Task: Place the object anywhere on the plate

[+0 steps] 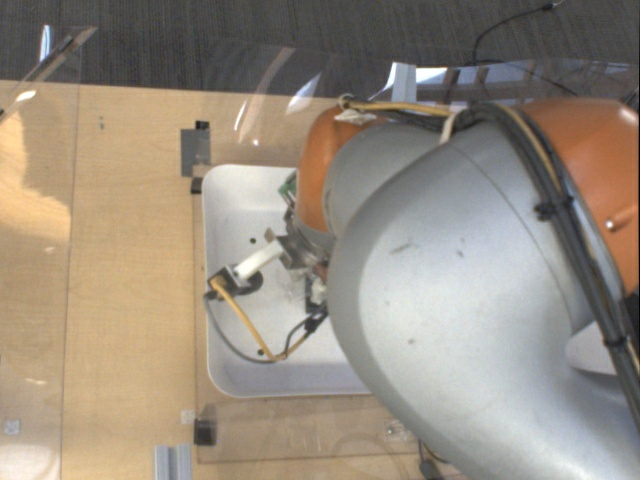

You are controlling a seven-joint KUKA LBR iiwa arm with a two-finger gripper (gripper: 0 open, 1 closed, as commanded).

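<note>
Arm (450, 298) blocks the bench's right half and the right side of the white bin (225, 353). Gripper (303, 266) sits low over the bin's middle. Bin floor is bare along the left wall and in the near left corner. Small green item (290, 182), half hidden, lies at the far edge. Bench (110, 268) left of the bin is open.

The arm (450, 298) is smooth grey with an orange band (322, 163). The bin (235, 193) is plain white, with a green sliver (291, 184) at its far edge. The bench (110, 268) is pale wood grain. The floor (250, 8) is dark grey and finely ribbed.
</note>
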